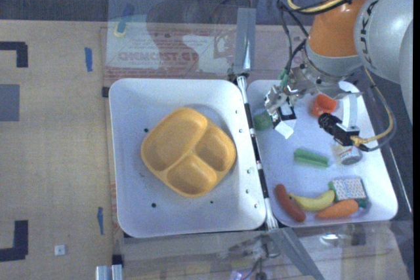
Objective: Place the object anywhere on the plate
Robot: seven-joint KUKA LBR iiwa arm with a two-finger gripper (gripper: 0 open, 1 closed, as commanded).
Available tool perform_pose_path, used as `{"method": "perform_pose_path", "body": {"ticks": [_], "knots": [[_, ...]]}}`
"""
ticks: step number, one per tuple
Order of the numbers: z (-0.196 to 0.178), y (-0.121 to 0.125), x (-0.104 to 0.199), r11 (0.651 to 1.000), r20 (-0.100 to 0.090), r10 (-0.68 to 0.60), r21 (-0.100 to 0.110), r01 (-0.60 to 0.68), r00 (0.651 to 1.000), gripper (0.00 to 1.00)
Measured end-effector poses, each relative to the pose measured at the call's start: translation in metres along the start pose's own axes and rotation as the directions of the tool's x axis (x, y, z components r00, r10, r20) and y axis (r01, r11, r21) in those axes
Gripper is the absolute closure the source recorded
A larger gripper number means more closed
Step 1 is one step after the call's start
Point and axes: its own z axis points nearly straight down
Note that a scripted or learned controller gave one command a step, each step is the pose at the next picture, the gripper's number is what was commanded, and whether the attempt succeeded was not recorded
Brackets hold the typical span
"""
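I'm watching the grey arm with the orange band reach in over the right white bin (387, 203), its two-finger gripper (279, 111) sitting low at that bin's upper left corner. Whether it is clenched on anything, I cannot tell; the metalwork and a white tag crowd the tip. There's a small green piece (262, 120) right at the bin wall beside the tip, touching or nearly so, and I'd guess that's the object it's after.

The yellow three-compartment plastic plate (189, 151) waits in the left white bin (131, 206), nothing on it yet.

Elsewhere in the right bin: a green stick-shaped toy (310, 158), an orange-red lump (323, 103), then a red sausage (289, 202), a yellow banana (315, 200), an orange carrot (338, 209) and a speckled block (348, 189) clustered along the near edge.

My worry: that green piece is wedged against the wall, so the tip could strike the rim or squeeze it out sideways. A thin grip could also let it drop at the divider.
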Motion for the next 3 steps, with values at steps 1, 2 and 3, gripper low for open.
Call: {"method": "perform_pose_path", "body": {"ticks": [1,2,3], "knots": [[0.001,-0.018,0.106,0.99,-0.002,0.144,0.002,-0.144,0.99,1.0],[0.0,-0.018,0.105,0.989,-0.002,0.145,0.001,-0.145,0.989,0.0],[-0.01,-0.017,0.105,0.989,-0.003,0.145,-0.001,-0.145,0.989,1.0]]}}
